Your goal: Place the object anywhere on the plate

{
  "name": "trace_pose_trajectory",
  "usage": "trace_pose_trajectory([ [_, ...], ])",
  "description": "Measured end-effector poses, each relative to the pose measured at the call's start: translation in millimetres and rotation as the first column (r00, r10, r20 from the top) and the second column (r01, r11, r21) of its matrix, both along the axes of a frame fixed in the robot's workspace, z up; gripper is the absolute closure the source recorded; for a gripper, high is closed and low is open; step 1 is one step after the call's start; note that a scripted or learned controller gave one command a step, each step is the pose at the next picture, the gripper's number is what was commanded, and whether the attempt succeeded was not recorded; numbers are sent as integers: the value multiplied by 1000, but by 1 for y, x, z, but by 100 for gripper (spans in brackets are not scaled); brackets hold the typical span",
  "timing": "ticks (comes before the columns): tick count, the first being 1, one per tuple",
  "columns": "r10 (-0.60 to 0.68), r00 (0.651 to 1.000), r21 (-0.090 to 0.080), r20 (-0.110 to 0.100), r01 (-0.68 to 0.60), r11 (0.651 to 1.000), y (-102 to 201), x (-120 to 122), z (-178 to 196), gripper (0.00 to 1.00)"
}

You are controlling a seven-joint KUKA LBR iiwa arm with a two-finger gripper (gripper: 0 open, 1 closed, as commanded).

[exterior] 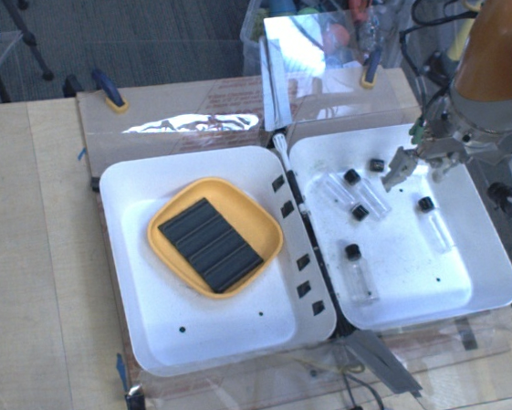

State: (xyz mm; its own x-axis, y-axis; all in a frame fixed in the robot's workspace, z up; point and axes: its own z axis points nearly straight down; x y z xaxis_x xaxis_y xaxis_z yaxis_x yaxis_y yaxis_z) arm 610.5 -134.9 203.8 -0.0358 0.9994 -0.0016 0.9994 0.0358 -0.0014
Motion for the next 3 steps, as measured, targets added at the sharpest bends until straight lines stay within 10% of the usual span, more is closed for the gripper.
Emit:
trace_pose_trajectory([
  [3,-173,985,3,-4,173,985,-28,-132,33,0],
])
